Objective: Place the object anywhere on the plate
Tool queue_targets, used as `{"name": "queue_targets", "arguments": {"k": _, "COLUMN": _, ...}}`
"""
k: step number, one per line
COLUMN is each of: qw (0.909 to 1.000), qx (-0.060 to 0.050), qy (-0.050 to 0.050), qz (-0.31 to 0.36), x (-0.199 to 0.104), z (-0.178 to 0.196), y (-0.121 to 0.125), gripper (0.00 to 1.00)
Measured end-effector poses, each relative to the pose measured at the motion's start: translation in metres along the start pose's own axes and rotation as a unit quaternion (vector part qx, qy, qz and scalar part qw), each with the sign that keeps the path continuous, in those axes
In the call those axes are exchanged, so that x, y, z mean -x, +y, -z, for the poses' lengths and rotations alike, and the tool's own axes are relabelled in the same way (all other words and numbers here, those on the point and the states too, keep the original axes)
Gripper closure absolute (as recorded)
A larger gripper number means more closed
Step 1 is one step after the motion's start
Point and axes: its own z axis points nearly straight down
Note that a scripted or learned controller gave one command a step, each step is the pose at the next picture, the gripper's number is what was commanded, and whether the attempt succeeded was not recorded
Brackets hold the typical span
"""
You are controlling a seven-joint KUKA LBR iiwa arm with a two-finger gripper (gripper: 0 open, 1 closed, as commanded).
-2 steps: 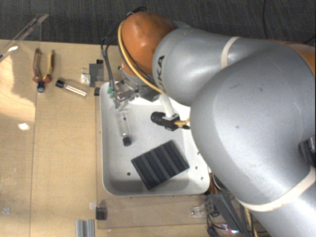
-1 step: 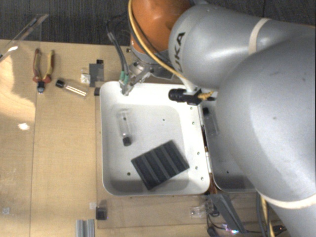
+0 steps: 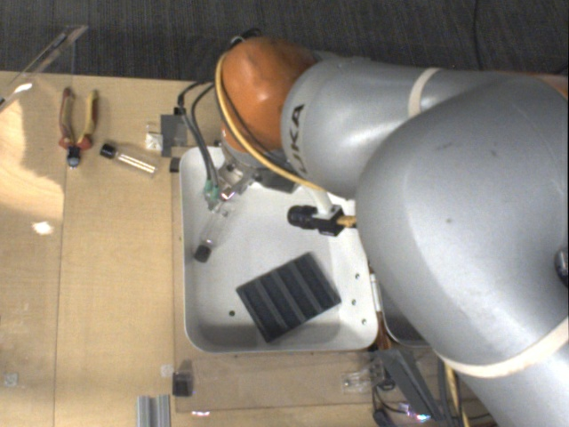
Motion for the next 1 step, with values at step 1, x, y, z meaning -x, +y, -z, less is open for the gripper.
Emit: {"name": "queue_targets", "arguments": {"k": 1, "qw": 0.9954, "qx": -0.002, "qy": 0.0, "qz": 0.096, "x": 0.0185, "z": 0.1062, "y": 0.0162, "gripper": 1.0}}
